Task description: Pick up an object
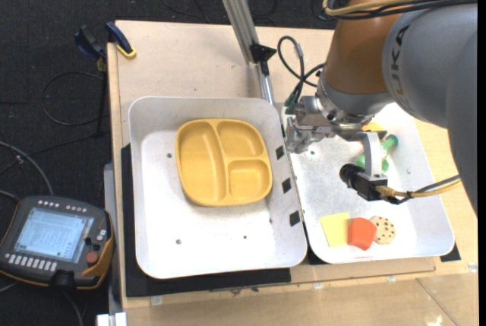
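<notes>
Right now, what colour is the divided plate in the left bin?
Yellow all over; the divided plate shows best in the camera view.

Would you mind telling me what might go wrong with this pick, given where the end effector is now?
1. The end effector sits near the right bin's left wall, apart from the yellow block, red piece and cookie, so it may close on nothing.
2. Those three lie bunched together; a grasp could push neighbours aside.
3. The green item is partly hidden under the arm, which makes it awkward to reach.

dark carpet floor [53, 5], tan bench [182, 62], loose cables [68, 100]
</notes>
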Motion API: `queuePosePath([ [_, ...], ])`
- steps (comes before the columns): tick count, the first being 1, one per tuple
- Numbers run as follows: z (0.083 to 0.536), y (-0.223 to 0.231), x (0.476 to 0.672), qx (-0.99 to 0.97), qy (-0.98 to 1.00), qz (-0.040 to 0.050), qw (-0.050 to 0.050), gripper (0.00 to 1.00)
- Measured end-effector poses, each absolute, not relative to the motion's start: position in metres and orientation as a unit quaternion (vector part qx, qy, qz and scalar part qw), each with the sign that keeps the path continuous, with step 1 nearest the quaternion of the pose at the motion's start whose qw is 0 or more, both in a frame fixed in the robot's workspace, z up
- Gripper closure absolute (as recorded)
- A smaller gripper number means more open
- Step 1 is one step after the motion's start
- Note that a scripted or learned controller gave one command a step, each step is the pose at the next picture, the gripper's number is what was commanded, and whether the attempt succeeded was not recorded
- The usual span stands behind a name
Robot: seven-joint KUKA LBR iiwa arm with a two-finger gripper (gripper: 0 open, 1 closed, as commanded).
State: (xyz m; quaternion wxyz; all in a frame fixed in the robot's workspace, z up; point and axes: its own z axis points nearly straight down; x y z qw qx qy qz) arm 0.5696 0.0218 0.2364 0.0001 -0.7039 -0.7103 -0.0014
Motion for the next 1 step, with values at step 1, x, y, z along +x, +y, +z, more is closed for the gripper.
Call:
queuePosePath([
  [1, 0.2445, 0.0701, 0.5564, -0.704, -0.71, -0.0008, 0.001, 1.0],
])
